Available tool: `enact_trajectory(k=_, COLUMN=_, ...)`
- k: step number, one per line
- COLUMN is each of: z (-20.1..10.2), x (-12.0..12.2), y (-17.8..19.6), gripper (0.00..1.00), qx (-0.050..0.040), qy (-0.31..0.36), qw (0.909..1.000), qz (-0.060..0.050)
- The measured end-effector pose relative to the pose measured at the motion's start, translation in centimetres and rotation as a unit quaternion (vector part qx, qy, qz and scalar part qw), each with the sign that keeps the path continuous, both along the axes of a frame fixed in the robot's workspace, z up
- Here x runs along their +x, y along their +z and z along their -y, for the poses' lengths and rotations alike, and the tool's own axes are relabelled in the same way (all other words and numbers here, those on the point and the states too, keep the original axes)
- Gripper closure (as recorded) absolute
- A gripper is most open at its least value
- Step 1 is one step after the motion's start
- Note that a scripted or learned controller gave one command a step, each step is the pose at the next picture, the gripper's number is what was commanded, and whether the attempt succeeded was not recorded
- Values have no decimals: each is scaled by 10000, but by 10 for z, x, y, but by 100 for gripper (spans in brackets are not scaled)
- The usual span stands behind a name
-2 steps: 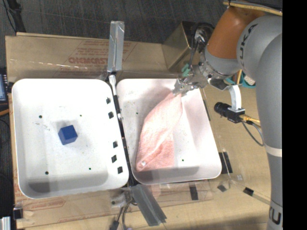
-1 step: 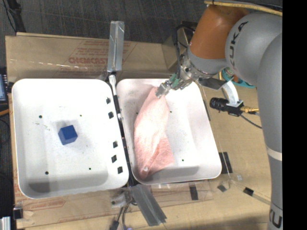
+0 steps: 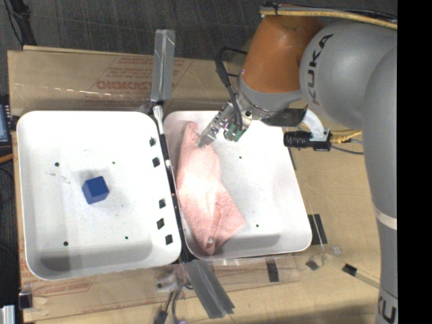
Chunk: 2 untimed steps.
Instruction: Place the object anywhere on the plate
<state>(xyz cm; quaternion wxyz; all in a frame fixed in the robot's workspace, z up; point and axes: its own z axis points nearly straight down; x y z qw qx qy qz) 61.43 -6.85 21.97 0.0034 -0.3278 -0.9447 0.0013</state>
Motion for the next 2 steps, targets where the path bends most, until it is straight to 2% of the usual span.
enact_trajectory(k=1, z=-44, x=-16, y=9, gripper=100, qx=11, qy=2007, qw=9796, qz=8)
enact_trajectory(k=2, z=-96, x=-23, y=0, gripper=100, qx=17, qy=3291, qw=9443, qz=10)
